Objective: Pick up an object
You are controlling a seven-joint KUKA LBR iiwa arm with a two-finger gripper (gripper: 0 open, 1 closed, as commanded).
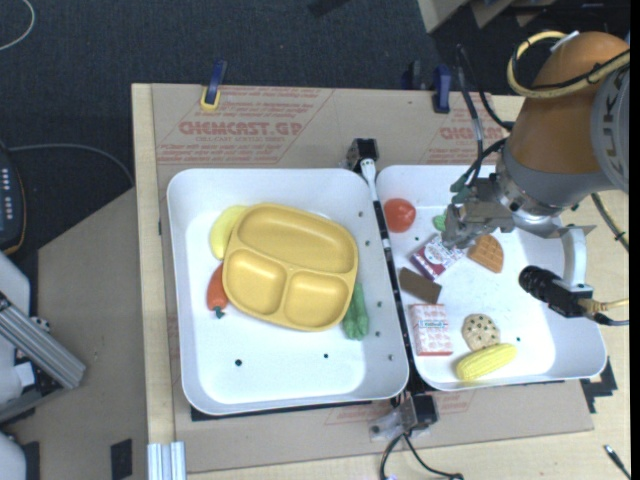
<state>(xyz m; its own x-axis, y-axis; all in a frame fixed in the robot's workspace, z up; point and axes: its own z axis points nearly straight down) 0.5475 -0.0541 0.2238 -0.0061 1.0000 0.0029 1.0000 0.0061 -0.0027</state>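
My gripper (456, 230) hangs low over the right bin (570, 353), near its upper middle. Its tip is right above the top end of a red and white packet (436, 258), which lies tilted on the bin floor. I cannot tell whether the tip touches the packet. Just right of the gripper lies an orange-brown bread piece (488, 254). To its left, by the bin's left wall, sits a red tomato (400, 214).
Also in the right bin are a brown bar (420, 286), a second red and white packet (431, 329), a cookie (480, 328) and a yellow corn cob (486, 361). The left bin (260, 383) holds a yellow divided tray (290, 266), a yellow fruit (224, 230), a red-orange pepper (216, 291) and a green vegetable (355, 314).
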